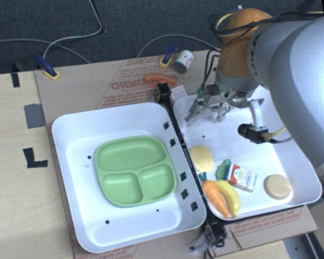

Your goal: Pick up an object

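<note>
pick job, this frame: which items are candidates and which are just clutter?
Candidates, all in the right bin:
carrot
banana
small carton
pale yellow round piece
tan round disc

Clutter:
green divided plate in the left bin
blue clamps
cables

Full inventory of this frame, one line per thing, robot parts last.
Bins: 2, white, side by side on the bench.
Divided plate: 1, green, left bin.
Round pale piece: 1, pale yellow, right bin, by the divider.
Carrot: 1, orange, right bin, front left corner.
Banana: 1, yellow, touching the carrot.
Small carton: 1, white with red and green, right bin.
Round disc: 1, tan, right bin, front right.
Clamps: 2, blue and yellow, back of the cardboard.
Arm: 1, grey with orange band.
Gripper: 1, over the right bin's back.
</note>
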Robot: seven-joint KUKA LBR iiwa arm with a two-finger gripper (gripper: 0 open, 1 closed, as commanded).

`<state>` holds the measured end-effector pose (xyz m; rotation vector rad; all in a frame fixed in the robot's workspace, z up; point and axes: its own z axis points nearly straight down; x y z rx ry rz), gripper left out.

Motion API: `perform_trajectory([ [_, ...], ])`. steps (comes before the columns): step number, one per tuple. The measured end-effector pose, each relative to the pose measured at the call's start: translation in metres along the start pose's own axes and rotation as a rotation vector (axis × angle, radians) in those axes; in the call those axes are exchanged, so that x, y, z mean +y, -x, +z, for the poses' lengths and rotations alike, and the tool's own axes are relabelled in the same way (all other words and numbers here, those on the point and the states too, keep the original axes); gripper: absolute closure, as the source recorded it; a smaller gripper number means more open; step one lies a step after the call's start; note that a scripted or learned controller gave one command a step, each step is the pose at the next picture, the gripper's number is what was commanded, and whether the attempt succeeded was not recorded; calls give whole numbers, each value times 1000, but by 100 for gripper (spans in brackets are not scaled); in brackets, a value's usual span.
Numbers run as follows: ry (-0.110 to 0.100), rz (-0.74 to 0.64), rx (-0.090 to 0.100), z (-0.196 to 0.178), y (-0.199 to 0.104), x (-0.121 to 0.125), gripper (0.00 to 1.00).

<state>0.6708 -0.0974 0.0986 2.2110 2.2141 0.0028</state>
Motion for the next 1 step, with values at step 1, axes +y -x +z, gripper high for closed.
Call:
perform_trajectory([
  [1, -13, 3, 6, -1, 47, -74, 0],
])
